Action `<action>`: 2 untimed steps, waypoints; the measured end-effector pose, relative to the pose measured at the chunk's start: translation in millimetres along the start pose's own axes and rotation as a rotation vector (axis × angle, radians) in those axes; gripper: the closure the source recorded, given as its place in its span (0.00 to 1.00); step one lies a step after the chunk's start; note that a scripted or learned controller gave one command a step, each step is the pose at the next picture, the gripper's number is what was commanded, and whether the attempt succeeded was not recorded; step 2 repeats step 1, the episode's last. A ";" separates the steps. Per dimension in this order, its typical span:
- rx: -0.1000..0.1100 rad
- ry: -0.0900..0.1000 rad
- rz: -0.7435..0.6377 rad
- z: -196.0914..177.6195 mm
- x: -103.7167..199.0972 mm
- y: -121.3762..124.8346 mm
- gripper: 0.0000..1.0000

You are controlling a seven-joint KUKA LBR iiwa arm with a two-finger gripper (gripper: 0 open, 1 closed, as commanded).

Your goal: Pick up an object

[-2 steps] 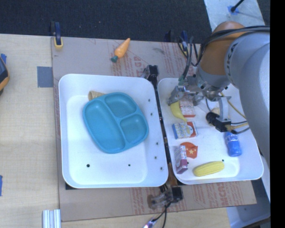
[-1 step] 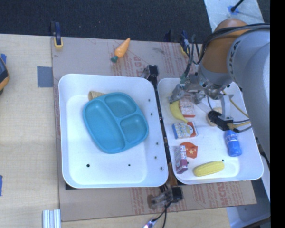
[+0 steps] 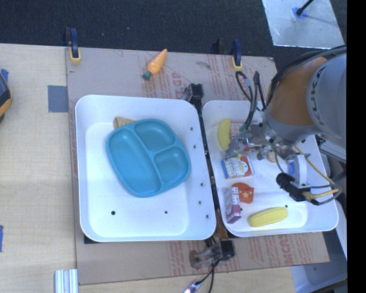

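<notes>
My gripper [image 3: 243,146] hangs low over the upper part of the right bin [image 3: 317,224], reaching in from the right under the grey arm with its orange band [image 3: 293,99]. Just left of it lies a yellow banana [image 3: 224,133]. Right below it sits a small white and blue packet [image 3: 238,166], touching or nearly touching the gripper's tip. Lower in the bin are a red and white packet [image 3: 234,202] with a red piece [image 3: 246,193] beside it, and a yellow corn cob [image 3: 268,217].
The left bin [image 3: 91,212] holds a blue divided plate [image 3: 148,156] with a tan piece [image 3: 122,122] poking out from under its top left edge. A toy carrot [image 3: 155,62] lies on the bench behind the bins. Cables [image 3: 305,191] trail from the wrist over the right bin.
</notes>
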State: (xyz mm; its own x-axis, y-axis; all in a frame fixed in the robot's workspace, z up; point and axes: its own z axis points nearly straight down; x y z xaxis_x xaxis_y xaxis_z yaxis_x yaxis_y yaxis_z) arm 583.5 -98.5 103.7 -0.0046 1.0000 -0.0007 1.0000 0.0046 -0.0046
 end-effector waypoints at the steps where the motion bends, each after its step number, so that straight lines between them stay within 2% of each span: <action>1: -0.002 0.001 0.001 11.5 6.5 46.7 0.00; 2: -0.002 0.001 0.001 11.5 6.5 46.7 0.00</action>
